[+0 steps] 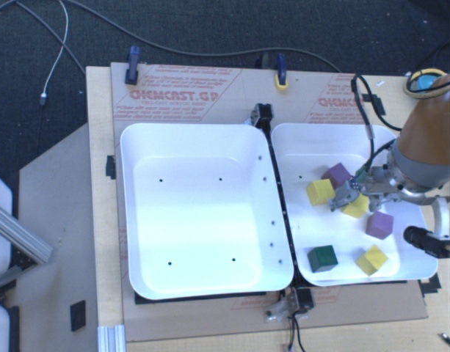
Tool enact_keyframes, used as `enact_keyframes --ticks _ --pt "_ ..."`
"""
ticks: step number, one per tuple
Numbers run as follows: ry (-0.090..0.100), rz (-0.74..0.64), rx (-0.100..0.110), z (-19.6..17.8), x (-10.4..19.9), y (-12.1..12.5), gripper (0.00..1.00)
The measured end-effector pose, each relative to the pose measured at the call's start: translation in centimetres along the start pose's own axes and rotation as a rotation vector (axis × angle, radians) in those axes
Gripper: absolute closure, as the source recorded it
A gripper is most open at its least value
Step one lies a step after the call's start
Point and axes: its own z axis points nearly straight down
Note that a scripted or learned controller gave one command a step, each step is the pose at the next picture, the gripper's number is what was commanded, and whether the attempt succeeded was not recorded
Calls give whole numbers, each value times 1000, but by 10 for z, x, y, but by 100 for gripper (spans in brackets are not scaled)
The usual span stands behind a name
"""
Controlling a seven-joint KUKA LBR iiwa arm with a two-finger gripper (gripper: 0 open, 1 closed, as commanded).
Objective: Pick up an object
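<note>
Green cube (322, 257) sits nearest; gripper (347, 195) hangs among yellow and purple blocks, finger state unclear.

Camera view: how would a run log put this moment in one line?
stage: reaching | pincer: low in right bin, among yellow cube, purple cube, second yellow cube | held: nothing seen

The scene is viewed by a single fixed camera set above the bench (107, 196), tilted toward 12 o'clock. Both white bins (202, 141) are taken in from moderate height, and the arm (426, 134) is seen entering from 3 o'clock.
</note>
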Motion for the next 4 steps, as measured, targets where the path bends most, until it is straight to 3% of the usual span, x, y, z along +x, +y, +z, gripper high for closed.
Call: enact_keyframes --ticks 1,2,4 --pt "0 0 0 62 5 2 0" --pt "-1 0 -5 49 4 3 100" --pt "-2 0 -10 -47 9 2 100"
